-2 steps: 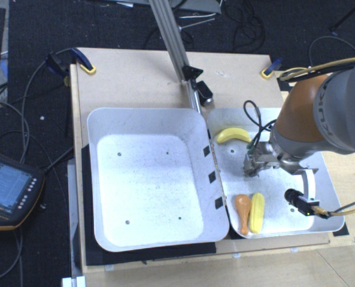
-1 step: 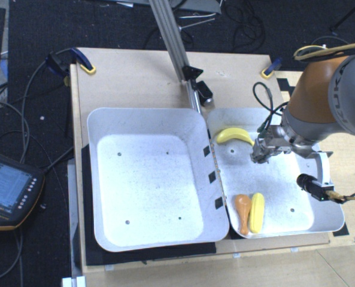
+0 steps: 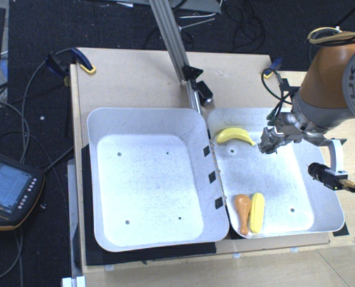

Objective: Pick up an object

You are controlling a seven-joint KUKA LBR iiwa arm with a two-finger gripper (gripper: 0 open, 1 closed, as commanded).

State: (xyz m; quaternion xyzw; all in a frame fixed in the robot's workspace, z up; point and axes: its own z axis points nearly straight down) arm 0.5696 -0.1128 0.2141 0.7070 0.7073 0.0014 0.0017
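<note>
gripper (image 3: 268, 143) is hanging over the right bin (image 3: 321, 211) just beside the banana (image 3: 234, 136), honestly can't tell its grip state

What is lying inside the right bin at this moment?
The right bin holds a banana near its far edge, and an orange piece beside a yellow piece at its near edge. The gripper and arm cover part of the floor there.

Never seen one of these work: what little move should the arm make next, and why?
Probably slide a little left and lower onto the banana. The gripper hangs just right of it in the right bin and holds nothing.
</note>
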